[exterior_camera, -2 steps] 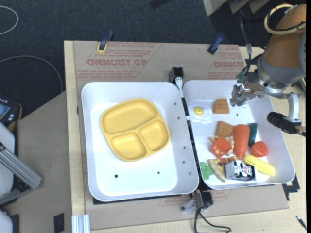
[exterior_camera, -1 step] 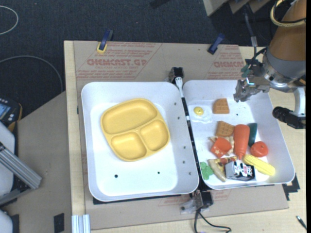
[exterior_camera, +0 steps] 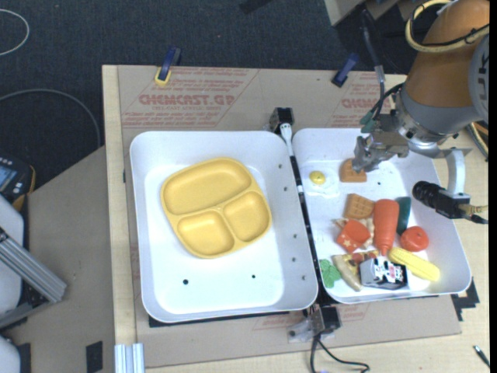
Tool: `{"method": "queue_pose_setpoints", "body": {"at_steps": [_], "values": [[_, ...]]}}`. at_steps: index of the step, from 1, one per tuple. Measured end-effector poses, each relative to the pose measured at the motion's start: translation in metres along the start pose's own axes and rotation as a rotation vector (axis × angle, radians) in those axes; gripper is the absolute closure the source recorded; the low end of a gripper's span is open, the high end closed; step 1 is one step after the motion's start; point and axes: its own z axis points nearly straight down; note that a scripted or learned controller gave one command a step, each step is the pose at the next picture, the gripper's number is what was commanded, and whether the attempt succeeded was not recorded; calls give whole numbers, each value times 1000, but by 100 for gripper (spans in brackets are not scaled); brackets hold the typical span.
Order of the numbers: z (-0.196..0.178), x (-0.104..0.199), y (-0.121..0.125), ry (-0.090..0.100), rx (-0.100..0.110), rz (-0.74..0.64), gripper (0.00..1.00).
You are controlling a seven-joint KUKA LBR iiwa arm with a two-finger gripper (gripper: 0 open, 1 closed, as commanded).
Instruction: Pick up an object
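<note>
My gripper point(exterior_camera: 363, 162) hangs low over the far part of the right bin point(exterior_camera: 450, 208), its tip right above a small brown toy piece point(exterior_camera: 352, 175). Whether it touches that piece I cannot tell. Nearer the front of the same bin lies a heap of toy food: a fried egg point(exterior_camera: 318, 179), a waffle-like cracker point(exterior_camera: 359, 206), an orange carrot point(exterior_camera: 384, 224), a red tomato point(exterior_camera: 414, 238), a yellow corn cob point(exterior_camera: 415, 264), a green piece point(exterior_camera: 404, 212) and a black-and-white packet point(exterior_camera: 383, 273).
The left bin point(exterior_camera: 155, 162) holds a yellow three-compartment plate point(exterior_camera: 215, 206). A black cylindrical part point(exterior_camera: 439, 199) of the arm juts over the right bin's right side. Clamps sit at the board's far edge point(exterior_camera: 165, 67) point(exterior_camera: 344, 71).
</note>
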Motion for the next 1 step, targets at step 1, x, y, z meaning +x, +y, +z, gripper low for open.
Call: {"method": "queue_pose_setpoints", "body": {"at_steps": [1], "values": [[11,61,-17,0,2,-1,100]]}}
